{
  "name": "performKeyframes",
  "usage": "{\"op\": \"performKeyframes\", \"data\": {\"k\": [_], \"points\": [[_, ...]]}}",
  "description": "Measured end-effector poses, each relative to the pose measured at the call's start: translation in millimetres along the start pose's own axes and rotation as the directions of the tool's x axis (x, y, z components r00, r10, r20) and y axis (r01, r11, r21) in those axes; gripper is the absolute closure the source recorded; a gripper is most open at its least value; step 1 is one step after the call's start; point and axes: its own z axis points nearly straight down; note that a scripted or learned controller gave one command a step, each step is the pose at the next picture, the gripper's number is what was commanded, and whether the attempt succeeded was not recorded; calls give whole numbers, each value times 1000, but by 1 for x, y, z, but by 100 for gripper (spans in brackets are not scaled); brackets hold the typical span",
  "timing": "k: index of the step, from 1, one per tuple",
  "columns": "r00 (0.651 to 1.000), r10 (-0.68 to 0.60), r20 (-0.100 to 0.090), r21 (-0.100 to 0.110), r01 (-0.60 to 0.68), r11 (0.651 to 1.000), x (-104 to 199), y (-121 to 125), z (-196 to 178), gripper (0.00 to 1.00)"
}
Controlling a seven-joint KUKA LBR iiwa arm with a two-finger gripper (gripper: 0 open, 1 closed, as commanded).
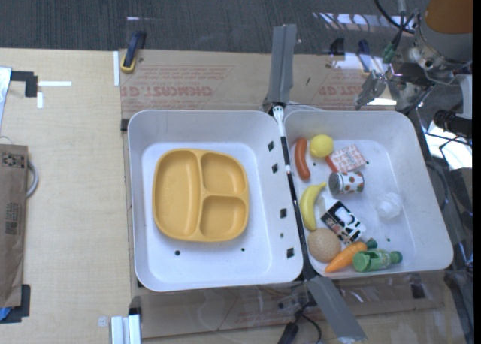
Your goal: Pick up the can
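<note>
- Cardboard sheeting (188, 79) lies under the two white bins, printed in red with what reads as "CHEMCAST GP" (seen upside down); pale wood bench (68, 185) spreads to the left, dark carpet beyond.
- Left bin (143, 260) holds a yellow divided plate (201, 194).
- Right bin (421, 185) holds the can (346, 182), lying on its side near the middle, red-and-white label, writing too small to read.
- Just beside the can: a red-patterned packet (348, 158) above, a lemon (322, 145), a hot dog (301, 158), a banana (310, 206) to its left, a black-and-white box (343, 221) below.
- Near the front wall: a round bun (324, 245), a carrot (346, 257), a green bottle (376, 260).
- Gripper (372, 89) hangs over the bin's far rim, well apart from the can; whether its fingers are open I cannot tell.
- A brown paper bag (13, 207) sits at far left.
</note>
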Motion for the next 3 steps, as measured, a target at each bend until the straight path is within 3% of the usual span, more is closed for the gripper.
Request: {"op": "performKeyframes", "data": {"k": [1, 2, 3], "points": [[1000, 1, 2, 0, -1, 1000, 67, -6, -111, 0], [969, -246, 1, 2, 246, 969, 152, -1, -102, 0], [928, -372, 3, -1, 372, 928, 204, 5, -165, 0]]}}
